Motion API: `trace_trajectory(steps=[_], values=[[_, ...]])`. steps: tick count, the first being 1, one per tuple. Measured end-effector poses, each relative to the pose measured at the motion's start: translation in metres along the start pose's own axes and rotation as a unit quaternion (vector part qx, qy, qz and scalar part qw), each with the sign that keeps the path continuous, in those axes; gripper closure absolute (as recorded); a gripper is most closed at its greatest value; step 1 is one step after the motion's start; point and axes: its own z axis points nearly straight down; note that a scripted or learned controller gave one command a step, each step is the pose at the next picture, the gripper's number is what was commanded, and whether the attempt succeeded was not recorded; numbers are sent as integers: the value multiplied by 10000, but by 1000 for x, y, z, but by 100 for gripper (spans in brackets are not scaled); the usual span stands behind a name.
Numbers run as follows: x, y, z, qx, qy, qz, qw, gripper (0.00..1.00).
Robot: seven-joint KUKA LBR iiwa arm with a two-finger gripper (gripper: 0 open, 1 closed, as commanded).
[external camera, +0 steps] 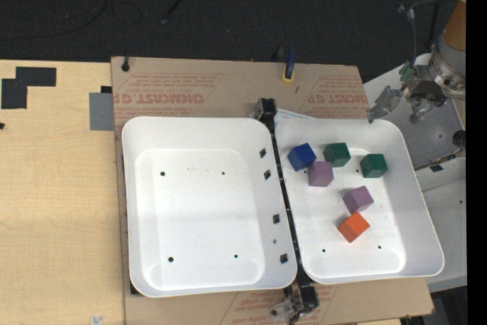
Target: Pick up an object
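Overhead, the gripper [396,99] hangs past the right bin's [415,259] far right corner (finger state cannot be told), while six cubes lie inside: blue cube [301,156], two green, two purple, and orange cube [353,227] nearest

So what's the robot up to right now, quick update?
Gripper hangs over the right bin's far right corner, off the blocks. Six blocks untouched; green block lies nearest. Nothing in the way.
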Motion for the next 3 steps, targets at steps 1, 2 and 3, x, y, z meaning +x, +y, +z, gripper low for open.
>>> trace_trajectory(steps=[1, 2, 3], values=[[-18, 4, 150, -59, -21, -6, 10000, 0], [-18, -31, 173, -21, -7, -4, 10000, 0], [-19, 3, 188, -15, -15, -2, 10000, 0]])
